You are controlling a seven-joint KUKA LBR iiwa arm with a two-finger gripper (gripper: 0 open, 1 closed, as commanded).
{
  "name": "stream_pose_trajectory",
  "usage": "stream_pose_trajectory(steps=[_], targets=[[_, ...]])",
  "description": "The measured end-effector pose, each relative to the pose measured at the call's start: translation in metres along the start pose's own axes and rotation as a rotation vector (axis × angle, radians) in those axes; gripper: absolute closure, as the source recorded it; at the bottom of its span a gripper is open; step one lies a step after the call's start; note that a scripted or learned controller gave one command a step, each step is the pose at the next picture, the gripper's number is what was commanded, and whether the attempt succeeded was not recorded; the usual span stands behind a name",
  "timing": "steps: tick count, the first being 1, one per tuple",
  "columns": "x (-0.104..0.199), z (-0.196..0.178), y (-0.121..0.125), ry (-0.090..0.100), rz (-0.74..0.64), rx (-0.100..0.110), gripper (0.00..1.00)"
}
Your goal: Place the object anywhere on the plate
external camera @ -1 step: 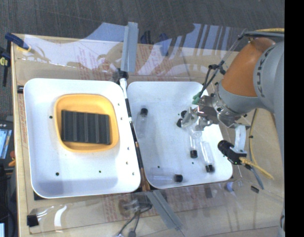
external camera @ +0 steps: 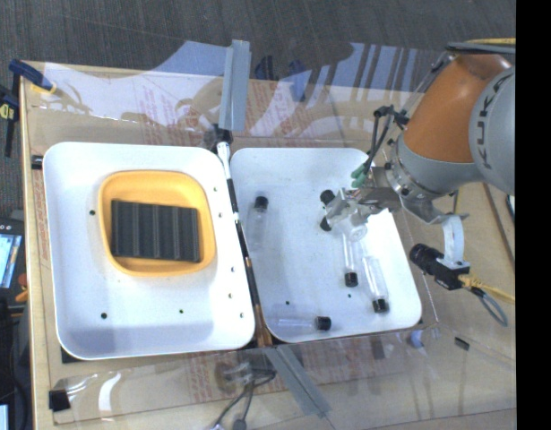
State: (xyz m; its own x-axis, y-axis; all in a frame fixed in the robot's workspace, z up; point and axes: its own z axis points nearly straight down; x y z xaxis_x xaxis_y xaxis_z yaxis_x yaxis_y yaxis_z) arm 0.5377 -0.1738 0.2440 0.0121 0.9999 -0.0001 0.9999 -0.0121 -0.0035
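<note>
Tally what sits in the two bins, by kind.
Clear tubes with black caps: 4
Yellow plate: 1
Dark ridged insert: 1
Total: 6

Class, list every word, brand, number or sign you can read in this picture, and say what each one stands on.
"KU": large dark letters on the grey arm casing at the right edge; the word runs out of the picture.
Faint reddish print on the sheet behind the bins: too blurred to read.
Small lit screen at the left edge: too small to read.
No text on the yellow plate or the vials.
</note>
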Motion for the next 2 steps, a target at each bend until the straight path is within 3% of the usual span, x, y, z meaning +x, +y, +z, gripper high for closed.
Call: stream_pose_trajectory(steps=[1, 2], targets=[[0.0202, 0.0307, 0.0449, 0.001, -0.117, 0.002, 1.00], [0.0201, 0.0305, 0.0450, 0.000, -0.117, 0.002, 0.00]])
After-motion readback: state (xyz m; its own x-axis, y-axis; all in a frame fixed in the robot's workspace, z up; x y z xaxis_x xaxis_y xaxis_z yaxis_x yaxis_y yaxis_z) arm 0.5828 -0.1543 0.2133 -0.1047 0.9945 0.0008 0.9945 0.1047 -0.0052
